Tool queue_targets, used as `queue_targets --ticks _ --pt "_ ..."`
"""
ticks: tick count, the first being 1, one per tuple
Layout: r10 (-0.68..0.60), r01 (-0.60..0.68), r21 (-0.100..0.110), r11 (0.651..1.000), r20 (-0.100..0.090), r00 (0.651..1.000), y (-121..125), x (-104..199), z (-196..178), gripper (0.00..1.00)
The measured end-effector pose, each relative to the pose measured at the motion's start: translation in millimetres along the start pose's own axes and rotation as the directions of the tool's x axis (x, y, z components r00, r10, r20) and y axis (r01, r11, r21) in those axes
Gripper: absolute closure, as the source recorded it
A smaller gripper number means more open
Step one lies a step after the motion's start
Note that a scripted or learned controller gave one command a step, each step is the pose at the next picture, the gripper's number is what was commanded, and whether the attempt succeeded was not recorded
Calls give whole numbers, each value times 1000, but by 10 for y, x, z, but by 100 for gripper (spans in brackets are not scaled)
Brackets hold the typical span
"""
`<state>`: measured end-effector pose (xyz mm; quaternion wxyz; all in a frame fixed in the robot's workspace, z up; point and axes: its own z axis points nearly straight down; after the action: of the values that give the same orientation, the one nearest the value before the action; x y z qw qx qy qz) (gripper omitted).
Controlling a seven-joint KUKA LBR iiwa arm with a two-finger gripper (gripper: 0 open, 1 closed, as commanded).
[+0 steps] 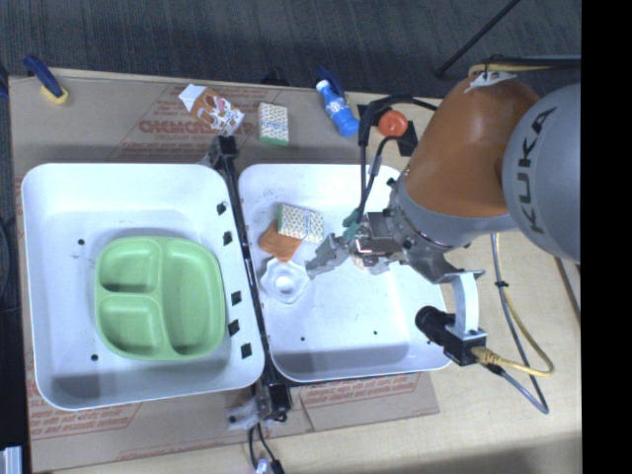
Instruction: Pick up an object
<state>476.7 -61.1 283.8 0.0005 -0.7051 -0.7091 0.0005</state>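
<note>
Green divided plate (160,297) sits in the left bin (39,265), out of play. In the right bin (346,363), near its left wall, the gripper (328,257) hangs low, seemingly lining up on the patterned box (299,222) and orange piece (276,242). Can't tell its opening; the wrist hides plenty.

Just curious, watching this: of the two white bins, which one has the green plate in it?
The left bin, away from the arm, holds the green divided plate. The right bin, where the gripper works, holds a patterned box and small items instead.
</note>
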Motion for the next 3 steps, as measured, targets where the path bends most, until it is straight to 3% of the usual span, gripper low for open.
queue_targets --ticks 3 --pt "0 0 0 1000 0 1000 0 0 0 0"
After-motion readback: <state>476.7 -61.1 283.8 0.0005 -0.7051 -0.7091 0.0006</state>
